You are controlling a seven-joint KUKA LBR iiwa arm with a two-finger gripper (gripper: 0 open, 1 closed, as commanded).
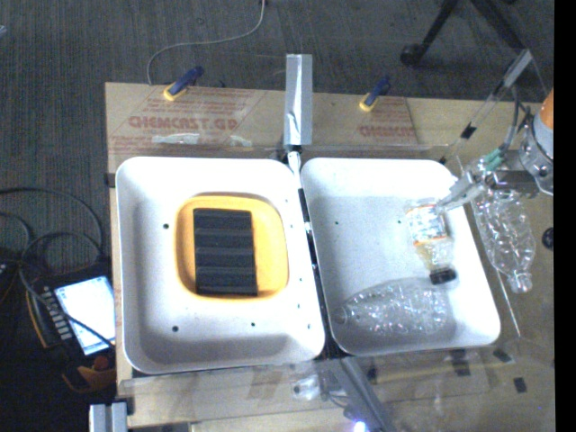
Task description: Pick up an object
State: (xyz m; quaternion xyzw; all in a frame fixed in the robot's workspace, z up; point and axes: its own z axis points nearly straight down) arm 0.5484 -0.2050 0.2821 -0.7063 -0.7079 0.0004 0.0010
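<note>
Two shallow white bins are sitting side by side on the counter. The left bin is holding a yellow tray with a dark ribbed block at centre left of the frame. The right bin is holding a crumpled clear plastic bottle along its lower edge and a smaller clear bottle with a dark cap toward its upper right. The arm is entering at the right edge, its claw hanging over the bin's right rim with a clear crushed bottle dangling just below; whether the claw is open or closed cannot be told. The picking step appears under way; next, the lift needs confirming, or a fresh descent.
</note>
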